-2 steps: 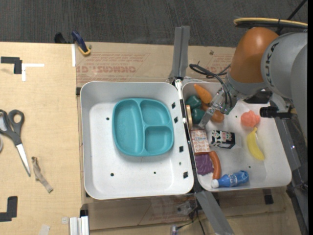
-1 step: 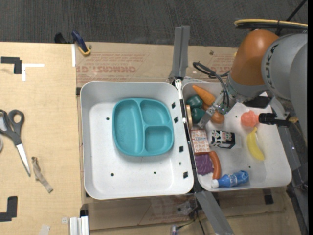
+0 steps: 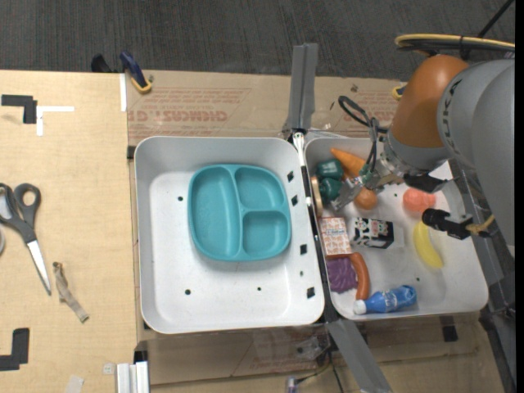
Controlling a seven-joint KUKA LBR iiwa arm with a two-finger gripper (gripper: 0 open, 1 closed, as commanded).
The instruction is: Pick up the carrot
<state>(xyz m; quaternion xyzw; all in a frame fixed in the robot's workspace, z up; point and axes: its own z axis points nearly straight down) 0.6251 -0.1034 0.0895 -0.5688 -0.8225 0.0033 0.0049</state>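
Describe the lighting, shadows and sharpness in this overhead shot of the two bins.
Camera view: lighting is even and soft; the left bin throws faint shadows inside its walls; the teal plate is sharp with mild sheen; the arm close to the lens looks large and slightly soft; the carrot is small but legible.

Grey arm (image 3: 483, 113) from the right; hand (image 3: 365, 180) lowered

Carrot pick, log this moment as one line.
gripper: over right bin, by carrot | carrot: in bin, not lifted | plate: left bin
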